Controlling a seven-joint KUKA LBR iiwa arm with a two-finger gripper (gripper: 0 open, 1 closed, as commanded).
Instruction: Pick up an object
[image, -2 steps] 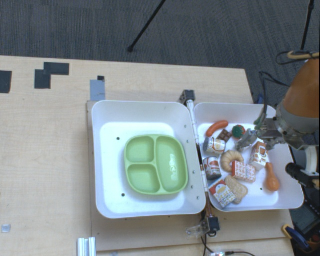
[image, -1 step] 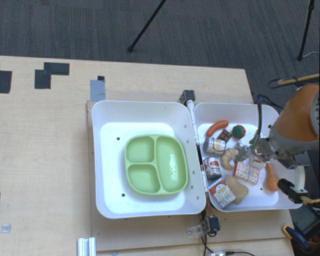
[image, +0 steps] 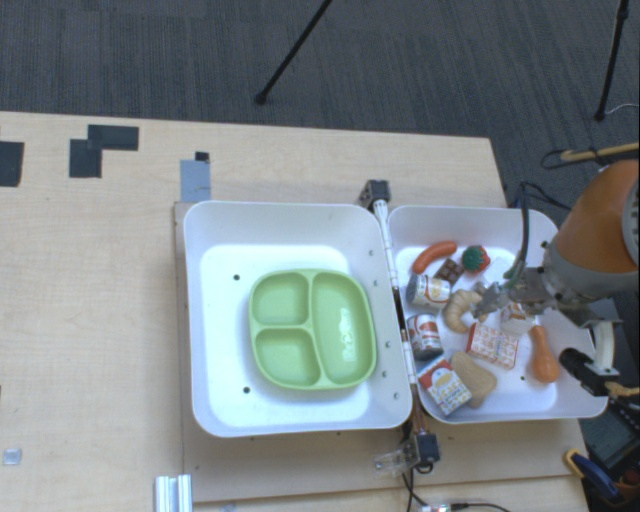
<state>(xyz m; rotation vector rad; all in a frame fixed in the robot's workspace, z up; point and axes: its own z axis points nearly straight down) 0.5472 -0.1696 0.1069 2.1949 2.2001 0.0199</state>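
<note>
The wooden table (image: 90, 300) carries two white bins side by side, and the right bin (image: 540, 400) serves as the landmark here.

Left of the right bin, touching along a shared edge, the left bin (image: 215, 330) holds a green divided plate (image: 311, 328) with three compartments. Nothing lies on it, so it looks like the drop place, kept apart from the pile.

Inside the right bin the candidates for picking are heaped close together, probably tipped in loosely: a red sausage (image: 433, 256) and a strawberry (image: 475, 258) near the far wall, a small jar (image: 426, 336) at the left wall, a croissant-like piece (image: 459, 309) in the middle, a cracker tile (image: 494, 345) beside it, a bread slice (image: 475, 375) and a printed packet (image: 446, 390) at the near wall, and a carrot (image: 542, 358) toward the right wall.

The claw (image: 492, 300) hangs low over the bin's middle, just by the croissant and cracker; whether it is spread or pinching anything I cannot tell. The crowding is the hindrance: neighbours touch, so a clean grip on one looks doubtful.
</note>
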